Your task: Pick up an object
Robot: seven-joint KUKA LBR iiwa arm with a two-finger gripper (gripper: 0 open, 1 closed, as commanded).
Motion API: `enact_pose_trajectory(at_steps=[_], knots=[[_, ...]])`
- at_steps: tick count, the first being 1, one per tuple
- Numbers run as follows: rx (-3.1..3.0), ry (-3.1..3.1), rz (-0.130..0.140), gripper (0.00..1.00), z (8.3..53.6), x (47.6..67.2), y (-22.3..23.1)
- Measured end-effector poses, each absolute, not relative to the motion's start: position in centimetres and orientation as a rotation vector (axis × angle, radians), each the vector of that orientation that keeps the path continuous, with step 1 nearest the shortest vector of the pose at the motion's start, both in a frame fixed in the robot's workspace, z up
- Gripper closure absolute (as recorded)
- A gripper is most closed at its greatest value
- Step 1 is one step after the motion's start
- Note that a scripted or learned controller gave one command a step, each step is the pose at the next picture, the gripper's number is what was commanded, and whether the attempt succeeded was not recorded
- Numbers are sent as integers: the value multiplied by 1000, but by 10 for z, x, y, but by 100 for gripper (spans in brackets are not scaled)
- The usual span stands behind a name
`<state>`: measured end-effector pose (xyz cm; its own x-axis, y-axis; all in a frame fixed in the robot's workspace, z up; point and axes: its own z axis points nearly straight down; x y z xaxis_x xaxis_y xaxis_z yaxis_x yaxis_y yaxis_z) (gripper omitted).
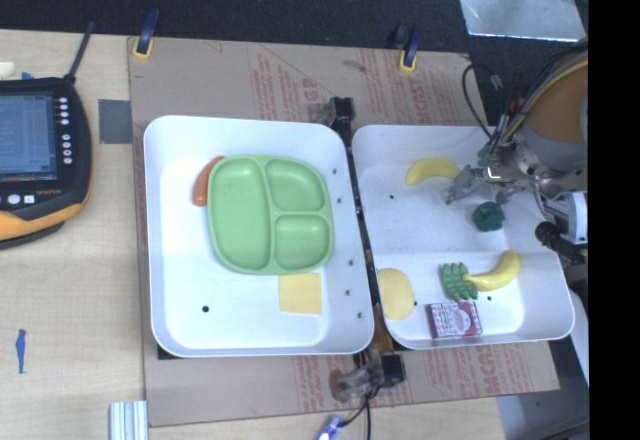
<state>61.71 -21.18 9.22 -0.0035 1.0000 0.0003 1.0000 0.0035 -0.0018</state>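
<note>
Two bananas sit in the right bin; the tool hangs just above a dark green broccoli, released, grasping nothing.

green tray, yellow bananas, white bins

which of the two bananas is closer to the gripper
The banana at the far side of the right bin, just left of the gripper. The other banana lies nearer the camera, beside the green toy.
</note>
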Motion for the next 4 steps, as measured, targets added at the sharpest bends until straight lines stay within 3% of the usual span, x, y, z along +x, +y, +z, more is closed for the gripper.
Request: enact_pose_trajectory(at_steps=[1, 2, 3, 4], knots=[[-2215, -2224, 5, 0, 92, 598, -212], [-2217, -2227, 1, 0, 230, 607, -211], [-2214, -2224, 5, 0, 91, 593, -211], [-2215, -2223, 5, 0, 91, 544, -167]])
